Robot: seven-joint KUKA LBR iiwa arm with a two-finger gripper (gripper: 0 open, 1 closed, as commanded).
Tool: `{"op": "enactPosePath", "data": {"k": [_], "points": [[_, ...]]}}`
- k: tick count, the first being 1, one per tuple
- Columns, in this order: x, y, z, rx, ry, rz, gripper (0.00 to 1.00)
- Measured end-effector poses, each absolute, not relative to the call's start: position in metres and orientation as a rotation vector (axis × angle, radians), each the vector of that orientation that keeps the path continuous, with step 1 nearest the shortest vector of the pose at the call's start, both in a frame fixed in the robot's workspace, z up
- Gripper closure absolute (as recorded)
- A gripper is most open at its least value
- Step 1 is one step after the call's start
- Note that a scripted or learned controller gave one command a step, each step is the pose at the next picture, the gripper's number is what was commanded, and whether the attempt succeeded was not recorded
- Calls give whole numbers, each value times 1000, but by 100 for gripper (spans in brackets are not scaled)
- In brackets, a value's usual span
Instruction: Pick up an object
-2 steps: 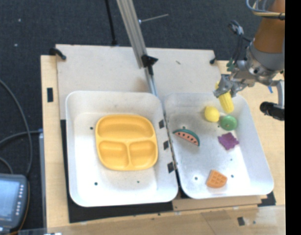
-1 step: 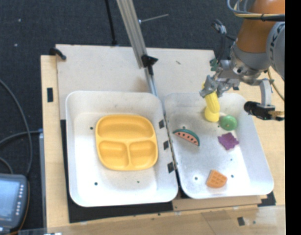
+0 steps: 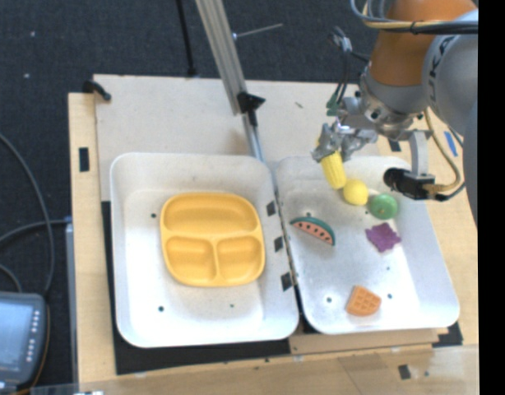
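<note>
Orange waffle point(image 3: 363, 301) nearest; claw point(image 3: 335, 151) clamped on yellow corn point(image 3: 333, 170), above right bin point(image 3: 425, 303).

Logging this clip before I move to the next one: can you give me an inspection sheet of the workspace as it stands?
Surface: bench bearing two white bins side by side, left bin and right bin.
Job's things: in the right bin, yellow corn cob at the end effector, yellow ball, green ball, purple piece, watermelon slice, orange waffle.
Clutter: yellow divided tray in the left bin.
Grippers: end effector at the corn cob's top end.
Cables: black cables on the floor at left.
Surroundings: metal post; dark carpet; screen.
</note>
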State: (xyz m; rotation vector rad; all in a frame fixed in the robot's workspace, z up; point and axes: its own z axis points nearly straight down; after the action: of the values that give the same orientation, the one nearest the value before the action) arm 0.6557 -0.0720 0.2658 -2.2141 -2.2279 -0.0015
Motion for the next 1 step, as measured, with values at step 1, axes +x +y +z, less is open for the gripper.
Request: {"op": "enactPosePath", "data": {"k": [1], "points": [[668, -19, 267, -2215, -2230, -3, 100]]}}
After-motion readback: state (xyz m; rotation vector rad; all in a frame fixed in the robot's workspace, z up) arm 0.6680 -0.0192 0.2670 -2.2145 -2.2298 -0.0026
